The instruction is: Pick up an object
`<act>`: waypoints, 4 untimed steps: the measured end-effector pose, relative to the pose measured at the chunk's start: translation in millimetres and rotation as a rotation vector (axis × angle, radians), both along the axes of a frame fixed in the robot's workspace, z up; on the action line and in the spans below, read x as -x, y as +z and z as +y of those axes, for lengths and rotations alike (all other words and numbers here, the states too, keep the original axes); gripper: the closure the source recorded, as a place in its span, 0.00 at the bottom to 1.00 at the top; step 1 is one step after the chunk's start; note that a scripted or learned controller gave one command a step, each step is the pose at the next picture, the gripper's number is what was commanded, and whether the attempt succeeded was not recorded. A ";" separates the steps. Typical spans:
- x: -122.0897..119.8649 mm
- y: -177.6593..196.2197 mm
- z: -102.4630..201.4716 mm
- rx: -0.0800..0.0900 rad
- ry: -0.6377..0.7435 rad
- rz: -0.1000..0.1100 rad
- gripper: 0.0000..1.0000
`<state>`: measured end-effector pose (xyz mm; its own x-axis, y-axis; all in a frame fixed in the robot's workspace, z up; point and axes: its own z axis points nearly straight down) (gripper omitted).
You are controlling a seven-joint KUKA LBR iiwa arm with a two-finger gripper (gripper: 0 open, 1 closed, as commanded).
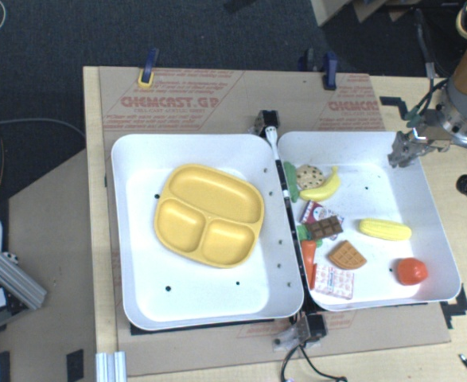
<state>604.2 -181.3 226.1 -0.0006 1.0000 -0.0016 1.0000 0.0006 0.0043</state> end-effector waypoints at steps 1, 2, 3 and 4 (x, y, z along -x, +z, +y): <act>-24.7 7.7 53.4 -0.002 0.006 -0.001 1.00; -39.4 8.1 115.4 -0.003 0.007 0.001 1.00; -36.9 3.3 139.3 -0.002 0.003 0.006 1.00; -43.7 -10.6 141.0 -0.001 0.000 0.007 1.00</act>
